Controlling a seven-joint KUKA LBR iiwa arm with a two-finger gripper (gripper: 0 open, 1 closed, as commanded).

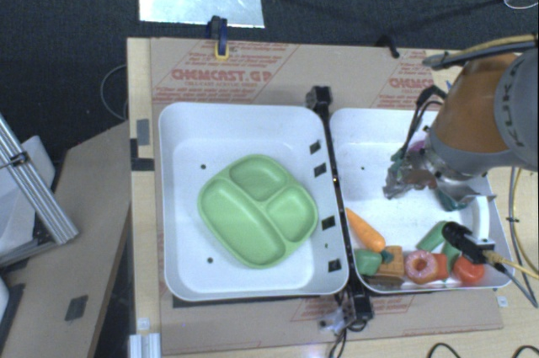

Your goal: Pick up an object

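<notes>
Over the right bin (pixel 370 137), from where I stand, the gripper (pixel 402 179) hangs above bare white floor near the bin's middle, at the nine o'clock end of the grey-and-orange arm (pixel 480 116). I cannot tell whether it is open or closed. Its tip is a dark blur, and no toy lies close enough to be in its hold.

The things worth picking crowd the six o'clock wall of that bin. An orange carrot (pixel 365 228) lies at about eight o'clock, with a brown block (pixel 389 264) just below it. A pink donut (pixel 420 265) touches the block, a red piece (pixel 468 269) sits toward five o'clock, and a green piece (pixel 433 235) is a little above the donut. All of them lie toward six o'clock of the gripper, apart from it.

The plainest risk, to my eye, is that it comes straight down where it hangs and closes on nothing. If it shifts toward the heap, the crowding becomes the trouble. The donut and block touch, so a pinch may catch two, or nudge one aside and lose both. The pieces also hug the wall, and a descent there could strike the rim or jam a toy against it. The carrot looks round and tapered, so I would guess it could slip out of a squeeze.

The left bin (pixel 189 137), with its green plate (pixel 257 209), lies well clear at nine o'clock.
</notes>
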